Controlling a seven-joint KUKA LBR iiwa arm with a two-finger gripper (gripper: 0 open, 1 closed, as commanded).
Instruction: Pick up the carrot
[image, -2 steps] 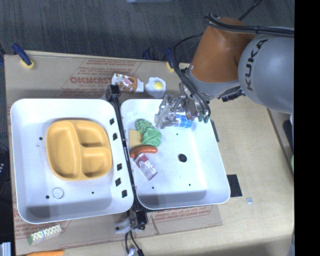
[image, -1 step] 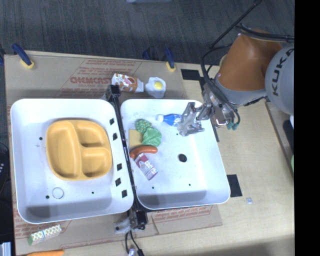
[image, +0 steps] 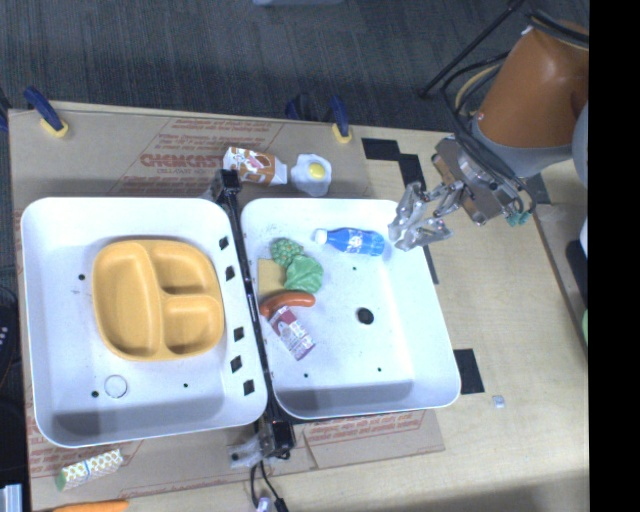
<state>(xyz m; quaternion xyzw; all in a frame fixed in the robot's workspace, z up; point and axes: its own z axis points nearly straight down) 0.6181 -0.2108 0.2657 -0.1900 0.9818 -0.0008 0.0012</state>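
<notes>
1. Left bin (image: 40, 300): a yellow divided tray (image: 158, 298) is held at its middle.
2. Carrot (image: 288, 301): an orange stick is seen lying flat in the right bin (image: 420, 340), near that bin's left wall. A green leafy piece (image: 298, 268) touches it above and a small packet (image: 293, 333) lies just below. It is judged light, stiff and smooth, likely to roll; a hold across the middle of its length is advised.
3. Blue bottle (image: 352, 241): laid near the right bin's far wall, apart from the carrot.
4. Open floor: room is left right of the carrot for a descent; the left wall is close.
5. Gripper (image: 415, 225): held over the right bin's far right corner, its fingers (image: 404, 214) spread, nothing between them.
6. Desk (image: 500, 330): bare beside the right bin.
</notes>
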